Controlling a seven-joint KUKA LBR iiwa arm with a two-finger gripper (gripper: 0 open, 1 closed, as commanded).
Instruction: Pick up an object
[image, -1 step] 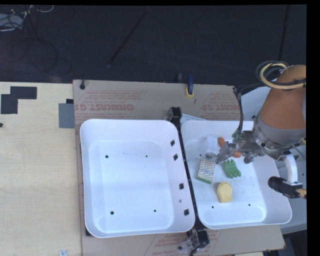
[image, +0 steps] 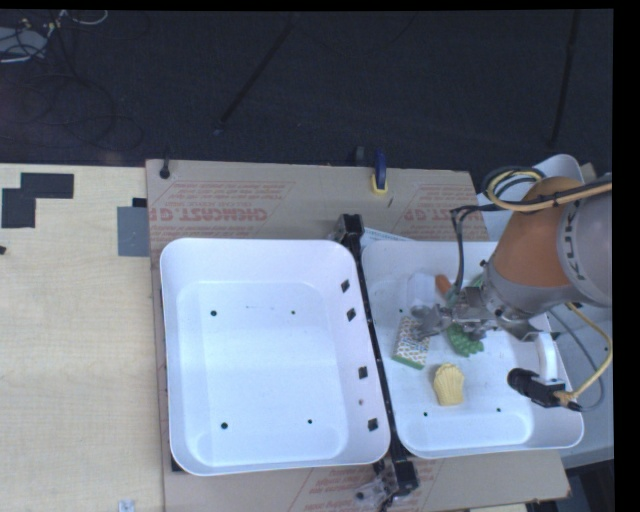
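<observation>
Green leafy plastic toy (image: 464, 342) lies in the right white bin (image: 480, 435), just under the gripper (image: 447, 318). Grip state: cannot tell. Best to descend centred, avoiding the patterned flat card (image: 411, 343) and yellow corn-like toy (image: 449, 384).

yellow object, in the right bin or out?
In. The yellow object lies on the floor of the right bin, inside its rim, below the gripper.

Two bins side by side, left bin (image: 262, 455), right bin (image: 480, 440) holding corn cob (image: 449, 384), sponge (image: 411, 343) to its upper left
</observation>
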